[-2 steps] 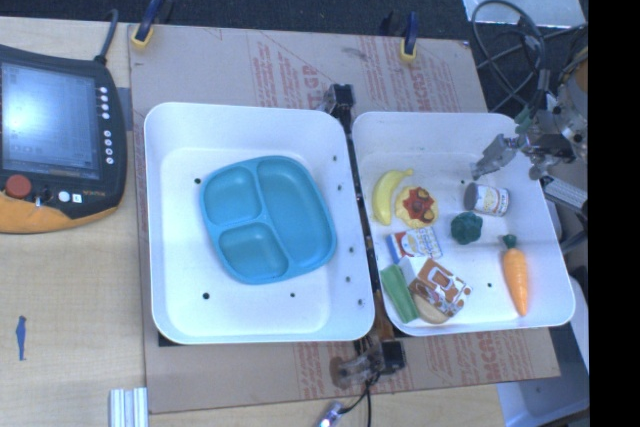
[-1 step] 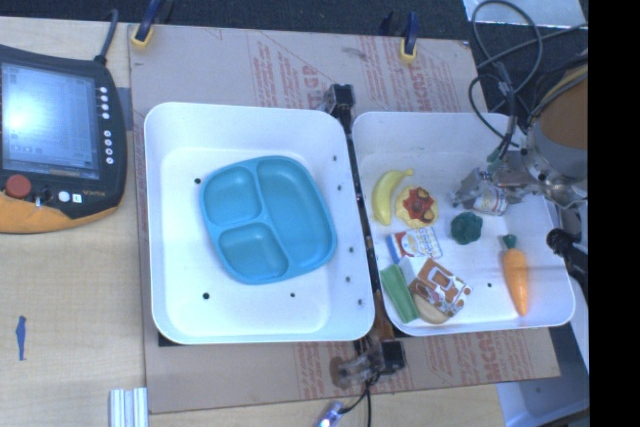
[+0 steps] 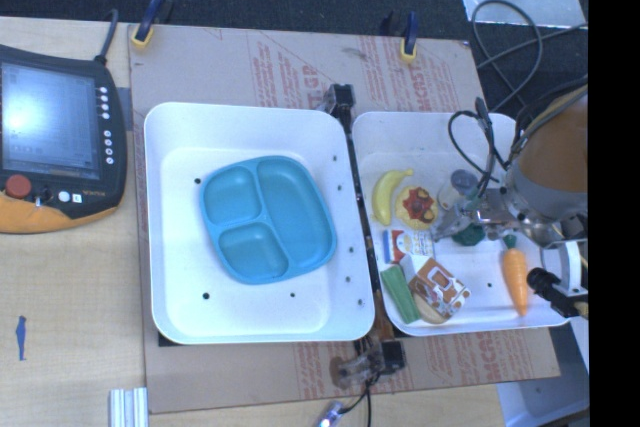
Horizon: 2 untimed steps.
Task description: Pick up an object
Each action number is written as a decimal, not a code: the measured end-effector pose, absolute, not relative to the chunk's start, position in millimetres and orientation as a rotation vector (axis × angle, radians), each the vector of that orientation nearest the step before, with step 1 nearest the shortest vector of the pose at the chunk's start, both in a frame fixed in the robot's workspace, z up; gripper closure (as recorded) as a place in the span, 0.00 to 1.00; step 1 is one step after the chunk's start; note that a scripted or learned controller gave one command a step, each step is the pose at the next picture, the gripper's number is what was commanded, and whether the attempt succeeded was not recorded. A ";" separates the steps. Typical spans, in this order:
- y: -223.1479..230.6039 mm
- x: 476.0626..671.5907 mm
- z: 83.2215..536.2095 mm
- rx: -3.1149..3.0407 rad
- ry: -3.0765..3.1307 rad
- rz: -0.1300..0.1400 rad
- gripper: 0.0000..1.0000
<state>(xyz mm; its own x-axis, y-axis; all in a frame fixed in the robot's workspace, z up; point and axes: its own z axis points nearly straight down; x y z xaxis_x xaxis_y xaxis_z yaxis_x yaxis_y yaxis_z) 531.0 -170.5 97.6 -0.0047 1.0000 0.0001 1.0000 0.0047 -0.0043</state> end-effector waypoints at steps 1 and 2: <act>-171.7 531.6 108.1 -2.211 -2.229 0.007 1.00; -124.4 554.5 127.3 -2.211 -2.229 0.004 1.00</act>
